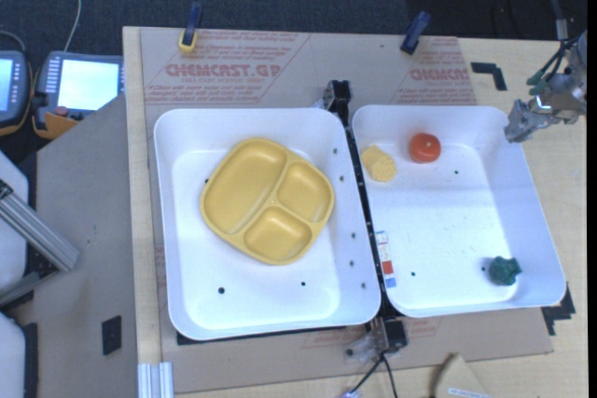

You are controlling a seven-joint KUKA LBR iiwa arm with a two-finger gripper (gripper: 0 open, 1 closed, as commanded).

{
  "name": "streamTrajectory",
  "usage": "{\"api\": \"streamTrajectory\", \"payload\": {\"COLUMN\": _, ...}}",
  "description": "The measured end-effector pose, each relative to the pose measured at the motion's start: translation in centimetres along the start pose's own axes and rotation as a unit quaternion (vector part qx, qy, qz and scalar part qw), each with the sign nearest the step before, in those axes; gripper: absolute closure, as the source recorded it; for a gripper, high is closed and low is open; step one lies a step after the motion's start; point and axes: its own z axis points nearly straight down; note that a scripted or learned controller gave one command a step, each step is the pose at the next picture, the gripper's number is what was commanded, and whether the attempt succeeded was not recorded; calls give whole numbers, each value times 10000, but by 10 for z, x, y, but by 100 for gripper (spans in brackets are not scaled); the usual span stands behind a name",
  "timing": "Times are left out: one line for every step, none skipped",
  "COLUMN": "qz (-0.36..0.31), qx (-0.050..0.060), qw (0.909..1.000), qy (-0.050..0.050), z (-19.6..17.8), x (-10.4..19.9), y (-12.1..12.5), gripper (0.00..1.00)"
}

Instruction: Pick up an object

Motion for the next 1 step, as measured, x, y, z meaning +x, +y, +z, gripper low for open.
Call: {"api": "streamTrajectory", "payload": {"qz": -14, "qx": 35, "qw": 10000, "qy": 19, "z": 8, "x": 51, "y": -2, "gripper": 100}}
